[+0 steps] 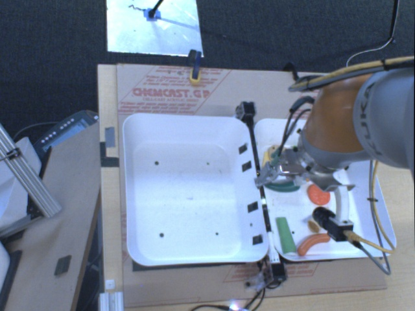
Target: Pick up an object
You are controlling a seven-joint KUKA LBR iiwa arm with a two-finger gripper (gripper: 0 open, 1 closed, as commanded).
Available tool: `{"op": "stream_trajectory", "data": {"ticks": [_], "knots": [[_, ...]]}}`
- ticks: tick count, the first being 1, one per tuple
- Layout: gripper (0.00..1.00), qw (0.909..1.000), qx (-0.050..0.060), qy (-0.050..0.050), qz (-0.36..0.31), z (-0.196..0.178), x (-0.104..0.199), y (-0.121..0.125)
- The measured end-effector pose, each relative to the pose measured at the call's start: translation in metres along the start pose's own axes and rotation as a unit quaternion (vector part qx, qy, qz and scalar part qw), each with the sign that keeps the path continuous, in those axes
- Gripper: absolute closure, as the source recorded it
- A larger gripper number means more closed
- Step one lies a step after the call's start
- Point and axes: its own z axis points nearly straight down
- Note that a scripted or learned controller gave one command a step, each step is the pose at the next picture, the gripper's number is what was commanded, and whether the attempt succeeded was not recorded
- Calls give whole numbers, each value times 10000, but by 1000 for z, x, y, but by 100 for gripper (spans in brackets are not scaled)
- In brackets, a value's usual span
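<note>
The arm reaches into the right bin (379,229), its gripper (275,172) low over the bin's left side beside a dark green ring (285,187). Whether the fingers are spread or pressed together cannot be told. Also in the bin: a green block (284,232), an orange sausage-shaped piece (313,242) and a red disc (317,194). All look small, light and rigid; the block's flat long sides likely offer the surest hold. The left bin (188,186) sits alongside on the bench (175,89).
</note>
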Motion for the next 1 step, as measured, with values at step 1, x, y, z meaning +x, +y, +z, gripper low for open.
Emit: {"op": "stream_trajectory", "data": {"ticks": [1], "knots": [[0,10000,27,-7,66,4,-61,-28]]}}
